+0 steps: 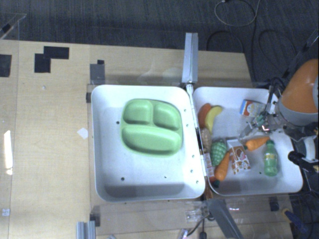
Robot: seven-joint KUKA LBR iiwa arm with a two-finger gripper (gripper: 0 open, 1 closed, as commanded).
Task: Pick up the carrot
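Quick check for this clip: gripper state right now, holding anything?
Gripper: cannot be told whether open or closed. It sits low in the right bin, just above one carrot; no grasp is visible.

carrot [257, 143]: orange, tapered, lying flat and nearly level
place: just beside the green bottle [270, 159], above its cap end

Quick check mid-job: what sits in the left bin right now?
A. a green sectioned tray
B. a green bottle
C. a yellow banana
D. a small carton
A. The green sectioned tray lies alone in the left bin; the green bottle, banana and small carton all lie in the right bin.
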